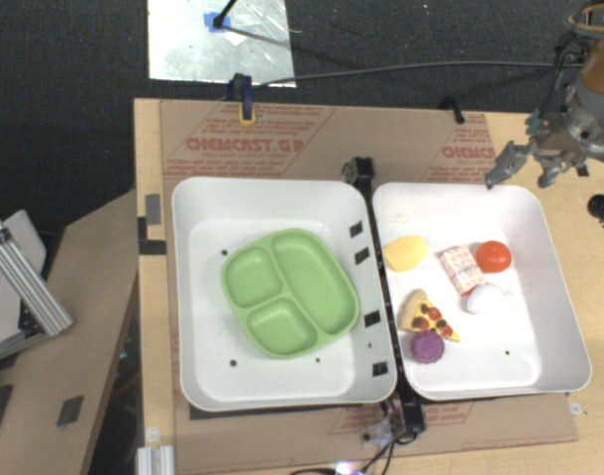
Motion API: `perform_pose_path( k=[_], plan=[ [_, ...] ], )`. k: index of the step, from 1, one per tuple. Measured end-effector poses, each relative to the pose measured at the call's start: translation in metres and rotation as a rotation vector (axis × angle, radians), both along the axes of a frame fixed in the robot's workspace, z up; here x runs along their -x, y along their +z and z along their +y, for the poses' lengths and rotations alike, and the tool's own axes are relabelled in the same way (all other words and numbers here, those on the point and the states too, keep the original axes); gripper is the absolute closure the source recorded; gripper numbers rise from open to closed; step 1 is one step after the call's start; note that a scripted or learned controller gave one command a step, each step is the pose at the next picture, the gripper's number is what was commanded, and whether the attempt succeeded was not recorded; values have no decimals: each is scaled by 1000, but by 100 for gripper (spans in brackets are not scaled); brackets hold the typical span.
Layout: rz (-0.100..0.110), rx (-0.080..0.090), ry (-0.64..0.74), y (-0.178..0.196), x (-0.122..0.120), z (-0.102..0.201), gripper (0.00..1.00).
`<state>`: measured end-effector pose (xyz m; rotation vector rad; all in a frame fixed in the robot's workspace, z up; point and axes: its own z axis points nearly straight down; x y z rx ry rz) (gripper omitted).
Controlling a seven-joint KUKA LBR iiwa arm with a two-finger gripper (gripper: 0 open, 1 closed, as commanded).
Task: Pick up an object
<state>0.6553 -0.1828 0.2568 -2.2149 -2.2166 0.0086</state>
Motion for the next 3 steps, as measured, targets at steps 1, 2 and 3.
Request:
perform_pose_path(
  k=[1,2,3],
  plan=[
    [-12,2,3,8,-2,1,0],
    [-7,1,5,-47,0,11,0],
    [-9,2,2,-89,1,9,0]
  ],
)
